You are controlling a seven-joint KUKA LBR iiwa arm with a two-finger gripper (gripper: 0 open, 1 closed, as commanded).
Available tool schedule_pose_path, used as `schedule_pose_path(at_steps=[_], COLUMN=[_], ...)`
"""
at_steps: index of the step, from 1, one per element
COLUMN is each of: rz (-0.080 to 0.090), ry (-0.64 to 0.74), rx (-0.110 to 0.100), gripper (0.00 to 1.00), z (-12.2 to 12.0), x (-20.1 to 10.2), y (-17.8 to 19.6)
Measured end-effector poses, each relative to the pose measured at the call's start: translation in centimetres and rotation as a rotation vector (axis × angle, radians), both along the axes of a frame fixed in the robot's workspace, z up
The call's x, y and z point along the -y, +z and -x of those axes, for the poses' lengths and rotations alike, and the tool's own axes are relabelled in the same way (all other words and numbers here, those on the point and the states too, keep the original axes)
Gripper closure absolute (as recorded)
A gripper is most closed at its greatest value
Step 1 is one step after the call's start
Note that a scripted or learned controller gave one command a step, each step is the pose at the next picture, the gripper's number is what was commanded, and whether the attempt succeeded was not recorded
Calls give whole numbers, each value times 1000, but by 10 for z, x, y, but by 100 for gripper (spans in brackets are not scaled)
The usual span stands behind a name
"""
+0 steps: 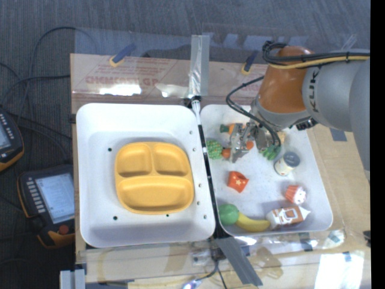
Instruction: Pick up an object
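Gripper (pixel 242 144) hangs low in the right bin (pixel 319 185), its fingers lost among small toys, so its grip cannot be told. Nearby lie a red block (pixel 237 181), a banana (pixel 252 223) and a green ball (pixel 228 212). A yellow divided plate (pixel 154 177) fills the left bin (pixel 96 125).

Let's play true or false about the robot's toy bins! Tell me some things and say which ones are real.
1. The yellow tray sits in the left bin. True.
2. The banana lies in the left bin. False: it lies in the right bin, near the front edge.
3. The gripper hovers over the right bin. True.
4. The small red block sits on the yellow tray. False: it sits on the right bin's floor.
5. A green ball touches the banana's end. True.
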State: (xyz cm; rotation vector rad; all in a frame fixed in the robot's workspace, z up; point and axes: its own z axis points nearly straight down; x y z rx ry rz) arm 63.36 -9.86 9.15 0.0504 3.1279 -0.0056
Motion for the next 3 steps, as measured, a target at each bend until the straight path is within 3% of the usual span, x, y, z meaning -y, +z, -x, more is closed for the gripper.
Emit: schedule_pose_path(at_steps=[1,2,3], rz=[2,-3,0], ry=[181,-146,-276], rx=[-5,3,7], gripper=[0,0,0], z=[-22,108,112], x=[-5,28,24], y=[-1,1,1])
